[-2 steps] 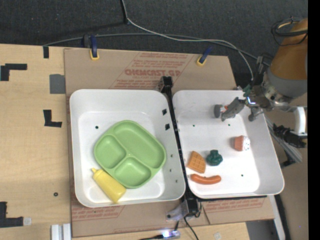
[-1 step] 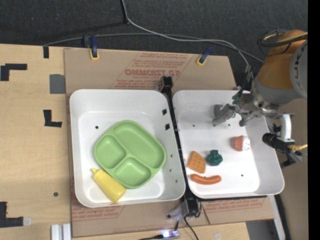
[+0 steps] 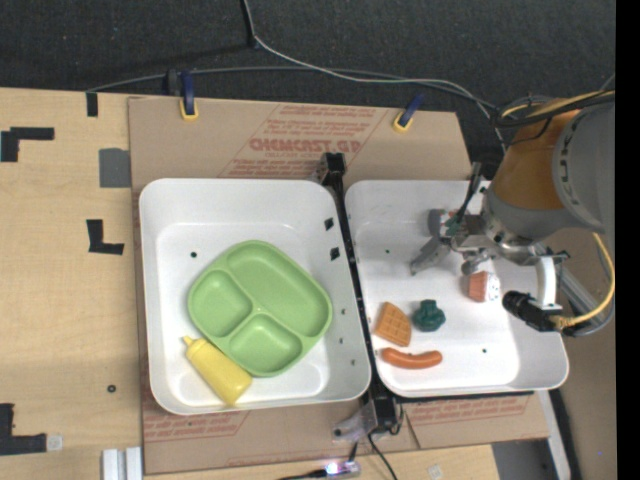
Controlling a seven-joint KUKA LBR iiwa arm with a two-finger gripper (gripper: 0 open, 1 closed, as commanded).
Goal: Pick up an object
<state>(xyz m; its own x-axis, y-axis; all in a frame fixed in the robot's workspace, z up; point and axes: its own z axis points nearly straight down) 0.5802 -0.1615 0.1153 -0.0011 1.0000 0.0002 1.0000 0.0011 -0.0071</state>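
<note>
My gripper (image 3: 449, 260) hangs over the upper middle of the right bin (image 3: 400, 203). It is open, its jaws spread apart with nothing between them. Just right of it lies a small orange-and-white object (image 3: 483, 286), close to one finger. Below the gripper sit a dark green toy (image 3: 430, 316) and a tan waffle piece (image 3: 393, 323). A red sausage (image 3: 410, 359) lies near the bin's front wall.
The left bin (image 3: 160, 218) holds a green divided plate (image 3: 260, 306) and a yellow mustard bottle (image 3: 215, 370) at its front left. The arm's orange band (image 3: 525, 173) rises at the right bin's far right. Cables run across the back of the bench.
</note>
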